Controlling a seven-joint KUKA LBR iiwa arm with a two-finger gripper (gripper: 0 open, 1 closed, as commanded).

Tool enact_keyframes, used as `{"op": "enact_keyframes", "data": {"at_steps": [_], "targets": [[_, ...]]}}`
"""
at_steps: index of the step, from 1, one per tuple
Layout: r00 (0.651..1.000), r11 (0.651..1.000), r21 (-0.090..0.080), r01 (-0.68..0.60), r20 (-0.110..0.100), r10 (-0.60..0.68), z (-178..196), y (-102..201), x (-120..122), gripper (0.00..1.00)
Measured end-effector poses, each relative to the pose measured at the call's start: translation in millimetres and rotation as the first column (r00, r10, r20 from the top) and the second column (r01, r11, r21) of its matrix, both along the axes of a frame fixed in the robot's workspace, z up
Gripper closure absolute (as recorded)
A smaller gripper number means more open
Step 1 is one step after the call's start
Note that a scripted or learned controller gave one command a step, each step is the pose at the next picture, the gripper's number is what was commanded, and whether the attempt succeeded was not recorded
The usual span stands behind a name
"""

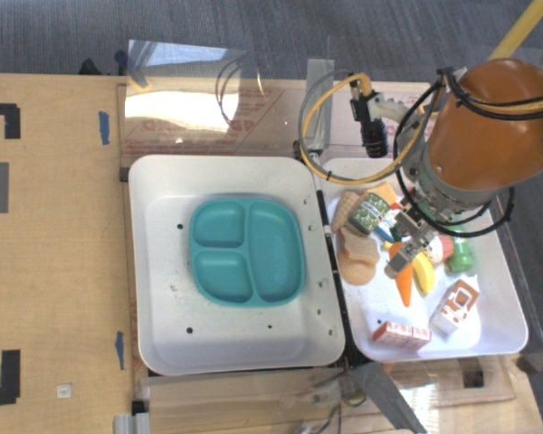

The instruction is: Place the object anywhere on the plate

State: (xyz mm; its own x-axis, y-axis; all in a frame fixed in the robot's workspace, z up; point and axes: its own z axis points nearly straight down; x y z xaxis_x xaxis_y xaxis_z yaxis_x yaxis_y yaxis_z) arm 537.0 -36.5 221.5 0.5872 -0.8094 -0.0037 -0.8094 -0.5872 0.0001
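Nearest the camera, along the right bin's (511,324) front edge, lie a small red-and-white carton (401,334) on its side and, just beside it, a white carton with orange markings (455,306), tilted. Behind them sits a crowd of toy food: an orange carrot (404,283) pointing down toward the cartons, a yellow banana (423,274) touching its right side, a green-and-pink piece (457,254) further right, and tan bread-like pieces (357,256) against the bin's left wall. A green-labelled can (373,212) lies above the bread.

Over this heap hangs the gripper (409,239), its dark tip down among the carrot, banana and can; whether the claw is apart or clamped on anything cannot be told, as the wrist and cables cover it. No object is seen lifted clear of the pile.

Left bin (154,269) holds the teal plate (248,251), three compartments, lying flat near the middle. Farther back, the arm's orange band (493,125) looms over the right bin's rear corner.
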Motion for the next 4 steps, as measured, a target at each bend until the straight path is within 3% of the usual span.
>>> {"op": "enact_keyframes", "data": {"at_steps": [1, 2, 3, 4], "targets": [[0.977, 0.977, 0.003, -0.213, 0.004, 0.213, -7, 36, 37, 1.0], [0.941, 0.941, 0.0, -0.339, 0.006, 0.339, 59, 10, -13, 1.0], [0.823, 0.823, 0.002, -0.568, -0.001, 0.568, -32, 10, -41, 1.0], [0.744, 0.744, -0.002, -0.668, 0.008, 0.668, 64, 64, 33, 1.0]]}}
